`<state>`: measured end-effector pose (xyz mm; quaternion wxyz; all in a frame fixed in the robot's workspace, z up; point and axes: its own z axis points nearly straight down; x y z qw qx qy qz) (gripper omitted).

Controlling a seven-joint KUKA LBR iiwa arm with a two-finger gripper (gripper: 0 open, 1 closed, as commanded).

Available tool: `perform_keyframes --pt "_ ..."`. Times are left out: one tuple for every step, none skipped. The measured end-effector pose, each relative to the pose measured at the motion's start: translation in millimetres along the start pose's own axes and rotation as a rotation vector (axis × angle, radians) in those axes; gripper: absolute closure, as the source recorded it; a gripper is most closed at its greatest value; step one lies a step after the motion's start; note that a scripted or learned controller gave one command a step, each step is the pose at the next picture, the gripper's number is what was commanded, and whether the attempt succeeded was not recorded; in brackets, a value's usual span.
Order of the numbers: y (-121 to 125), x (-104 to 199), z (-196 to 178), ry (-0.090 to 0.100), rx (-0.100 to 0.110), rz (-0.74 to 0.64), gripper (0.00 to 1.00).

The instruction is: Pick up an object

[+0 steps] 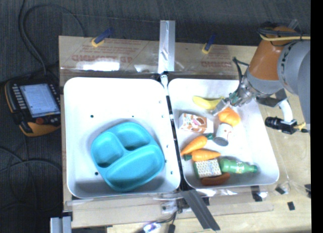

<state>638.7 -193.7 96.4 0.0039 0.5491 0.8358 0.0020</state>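
Note:
The right bin (pixel 262 141) holds several toy foods: a yellow banana (pixel 206 102), a small printed carton (pixel 194 122), two orange carrots (pixel 194 143), an orange-and-white bottle (pixel 226 123), a green bottle (pixel 237 166), a patterned block (pixel 207 168) and a dark sausage (pixel 216 178). My gripper (pixel 225 104) reaches in from the right and hangs low over the bin's far part, between the banana's right end and the orange-and-white bottle. The wrist covers its fingertips.
The left bin (pixel 81 101) holds a blue divided plate (pixel 128 154). A teach pendant (pixel 31 103) lies on the floor to the left. A metal post (pixel 166 45) stands behind the divider between the bins. A black fitting (pixel 280 123) sticks out beside the right bin.

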Motion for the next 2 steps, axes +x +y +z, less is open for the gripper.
perform_keyframes --pt "50 57 -84 0.005 0.013 0.140 1.00" --pt "56 52 -110 0.006 0.014 0.167 1.00"
